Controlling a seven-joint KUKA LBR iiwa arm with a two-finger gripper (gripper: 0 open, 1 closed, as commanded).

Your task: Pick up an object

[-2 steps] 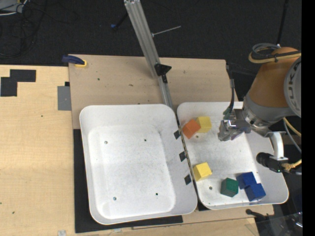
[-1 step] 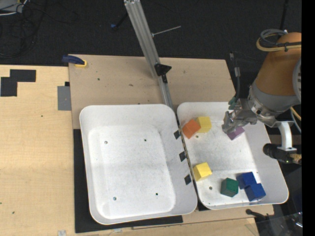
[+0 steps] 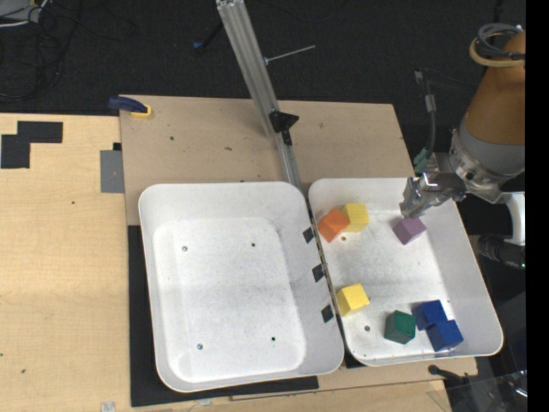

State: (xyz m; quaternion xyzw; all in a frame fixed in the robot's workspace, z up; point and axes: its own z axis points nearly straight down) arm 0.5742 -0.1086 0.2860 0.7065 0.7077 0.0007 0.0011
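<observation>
- In the right white plastic bin (image 3: 480, 316), near its far edge, the metal two-finger gripper (image 3: 418, 206) hangs just above a small purple cube (image 3: 409, 228).
- If the gripper grips the cube or only touches it from above, I cannot tell.
- The step in hand seems to be the grasp itself, or its approach.
- The next move calls for a firm closing around the cube and then a straight lift.
- An orange cube (image 3: 334, 223) and a yellow cube (image 3: 356, 216), touching each other, lie near, to the left.
</observation>
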